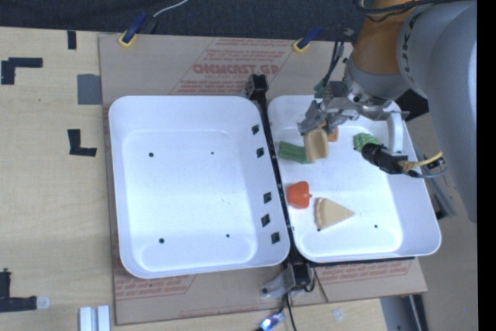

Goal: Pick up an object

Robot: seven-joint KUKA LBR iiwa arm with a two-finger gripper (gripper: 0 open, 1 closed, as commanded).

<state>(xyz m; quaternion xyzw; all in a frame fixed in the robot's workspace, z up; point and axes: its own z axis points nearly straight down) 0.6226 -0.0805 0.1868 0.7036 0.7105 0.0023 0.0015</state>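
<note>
My gripper (321,122) hangs over the back part of the right bin (403,232), reaching in from the right. Just below its tip is a tan block (315,146), touching or nearly touching it; whether the block is gripped is unclear. A green stick-shaped piece (292,152) lies to the block's left, against the bin's inner wall. A small orange piece (332,135) sits right of the block. A green leafy piece (363,141) lies farther right. Nearer the front are a red-orange pepper-like object (298,194) and a tan wedge (332,213).
The left bin (128,167) stands beside the right one, with a black divider strip (268,167) between them. Both rest on a cardboard sheet (225,66). The arm's grey body and a black cable (387,159) overhang the right bin's far right side.
</note>
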